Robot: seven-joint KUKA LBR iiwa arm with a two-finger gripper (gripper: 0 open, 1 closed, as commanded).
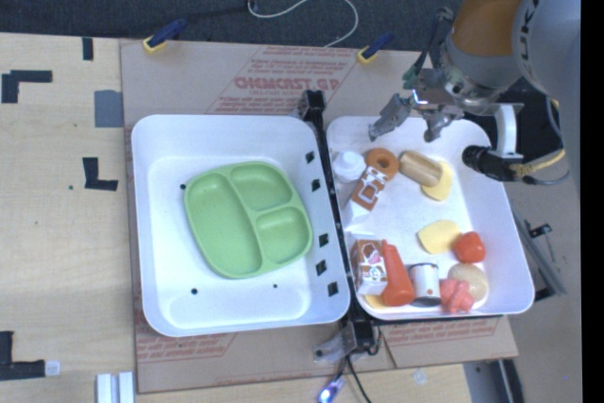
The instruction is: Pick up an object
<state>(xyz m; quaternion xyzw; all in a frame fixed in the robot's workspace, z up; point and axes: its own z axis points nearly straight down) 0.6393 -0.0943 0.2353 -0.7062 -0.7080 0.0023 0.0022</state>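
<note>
My hand [412,118] hangs spread wide with nothing in it, over the right bin's [500,203] far edge. Approach stage, I reckon; next it drops toward the hotdog bun [422,169] at 6 o'clock.

The gripper [413,119] hangs with fingers spread apart and nothing between them over the right bin [502,231], near its rim at about twelve o'clock. Below it, toward six o'clock, lie a doughnut [381,159] and a hot dog bun [422,170]. A tomato [469,247] sits toward four o'clock, a ketchup bottle [396,281] toward seven. The left bin [156,231] carries a green divided plate [248,218] at its centre.
</note>
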